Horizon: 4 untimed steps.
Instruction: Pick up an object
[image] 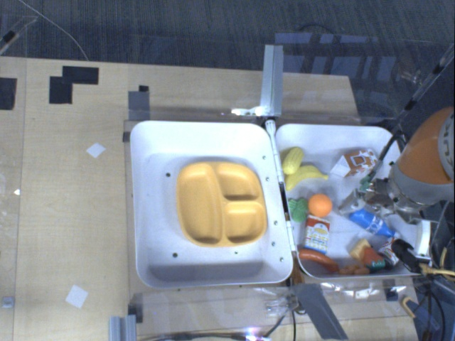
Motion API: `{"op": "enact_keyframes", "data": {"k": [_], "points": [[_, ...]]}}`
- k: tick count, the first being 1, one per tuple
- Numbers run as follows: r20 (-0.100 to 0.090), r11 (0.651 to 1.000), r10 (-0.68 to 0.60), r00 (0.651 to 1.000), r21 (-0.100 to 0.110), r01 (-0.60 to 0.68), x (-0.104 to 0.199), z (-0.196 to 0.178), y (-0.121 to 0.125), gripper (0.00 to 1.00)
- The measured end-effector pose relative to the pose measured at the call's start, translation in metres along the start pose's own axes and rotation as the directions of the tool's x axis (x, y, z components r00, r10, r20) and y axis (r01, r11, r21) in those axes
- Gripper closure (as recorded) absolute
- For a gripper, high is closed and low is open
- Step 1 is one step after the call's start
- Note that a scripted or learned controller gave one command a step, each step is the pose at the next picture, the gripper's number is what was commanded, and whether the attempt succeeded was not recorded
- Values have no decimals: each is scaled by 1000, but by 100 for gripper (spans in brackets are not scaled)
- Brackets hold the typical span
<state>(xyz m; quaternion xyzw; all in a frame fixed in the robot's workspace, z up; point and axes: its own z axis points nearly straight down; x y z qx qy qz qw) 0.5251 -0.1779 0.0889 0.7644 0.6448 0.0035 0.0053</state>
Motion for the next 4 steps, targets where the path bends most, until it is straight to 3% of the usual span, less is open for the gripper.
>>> {"op": "enact_keyframes", "data": {"k": [1, 2, 3, 4], "points": [[-2, 998, -70, 998, 0, 70, 52, 1, 51, 0], [-4, 910, -415, 910, 4, 415, 60, -16, 76, 0], [0, 907, -422, 907, -2, 422, 61, -28, 78, 100], [-2, 974, -224, 974, -2, 224, 5, -33, 131, 100]]}}
